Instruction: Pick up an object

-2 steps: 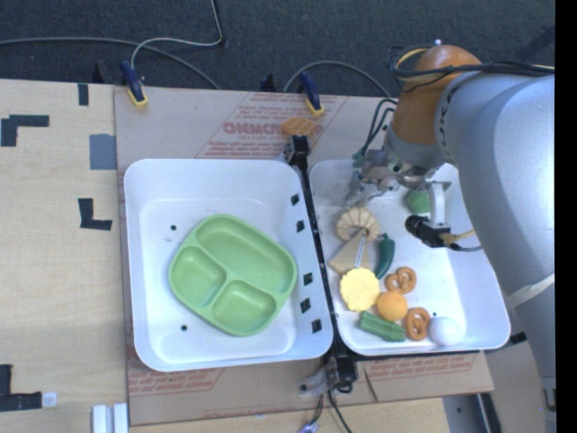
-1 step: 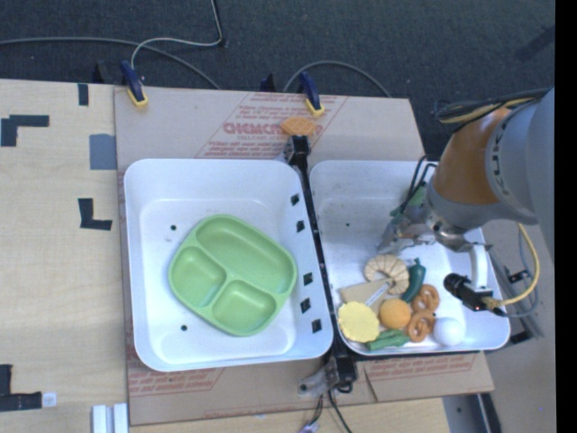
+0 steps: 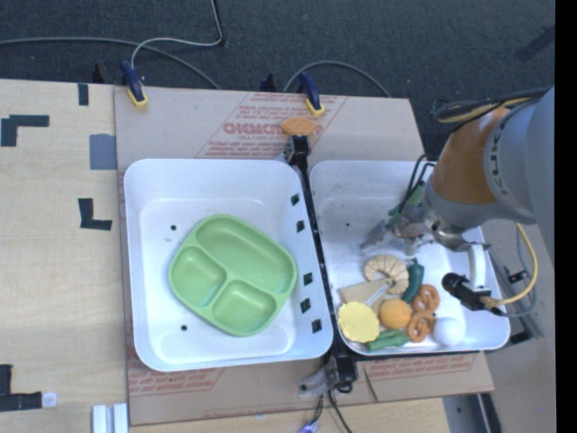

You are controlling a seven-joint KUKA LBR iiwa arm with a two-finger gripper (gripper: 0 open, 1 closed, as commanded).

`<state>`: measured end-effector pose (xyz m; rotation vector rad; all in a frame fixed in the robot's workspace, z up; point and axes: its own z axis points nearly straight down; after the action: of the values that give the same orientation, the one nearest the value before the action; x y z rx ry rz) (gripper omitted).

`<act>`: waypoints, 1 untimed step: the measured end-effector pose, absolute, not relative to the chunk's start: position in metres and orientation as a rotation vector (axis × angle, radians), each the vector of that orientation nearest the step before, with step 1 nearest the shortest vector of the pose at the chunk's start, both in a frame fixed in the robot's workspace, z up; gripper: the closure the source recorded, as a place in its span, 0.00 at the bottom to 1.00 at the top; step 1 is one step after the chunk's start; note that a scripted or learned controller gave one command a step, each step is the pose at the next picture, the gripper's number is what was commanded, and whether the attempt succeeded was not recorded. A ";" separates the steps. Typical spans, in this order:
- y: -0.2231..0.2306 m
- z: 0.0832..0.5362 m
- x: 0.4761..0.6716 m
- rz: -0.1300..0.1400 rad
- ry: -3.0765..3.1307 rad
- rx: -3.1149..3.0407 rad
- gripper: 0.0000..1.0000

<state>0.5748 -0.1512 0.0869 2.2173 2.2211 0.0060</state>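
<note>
My arm (image 3: pixel 514 161) comes in from the right, grey, with the orange band (image 3: pixel 464 165) bulging above the wrist. The wrist bends down and leftward, so my gripper (image 3: pixel 377 237) points low and to the left. My fingers (image 3: pixel 371 239) stand slightly apart at the tips, with nothing between them. Cables loop beside my wrist.

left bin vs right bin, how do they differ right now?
Contents: the left bin holds one green divided plate; the right bin holds a cluster of small toy foods.
Layout: the plate lies mid-bin; the foods crowd the right bin's near end.
Arm: the gripper is over the right bin, not the left.
Shared: both are shallow and white.
</note>
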 end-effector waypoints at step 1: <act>-0.137 0.087 0.513 0.005 2.218 2.217 0.00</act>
<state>0.5127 -0.1366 0.0867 2.2167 2.2180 0.0046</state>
